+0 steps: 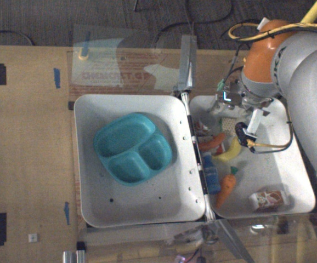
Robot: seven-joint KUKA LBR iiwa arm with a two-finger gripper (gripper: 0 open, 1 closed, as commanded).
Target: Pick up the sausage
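Grey arm with orange band reaches into the right shallow white bin (pixel 295 163); the two-finger gripper (pixel 236 114) sits low near the bin's upper left, finger spread cannot be told, wrist and cables hide the tips. Reddish-orange sausage (pixel 211 142) lies just below the gripper, by the divider, next to a yellow banana-shaped piece (pixel 230 151). Orange carrot (pixel 227 186) and a blue block (pixel 211 179) lie lower; small carton (pixel 268 199) lies near the bottom right. Left white bin (pixel 92 201) holds a teal three-compartment plastic plate (pixel 134 147).
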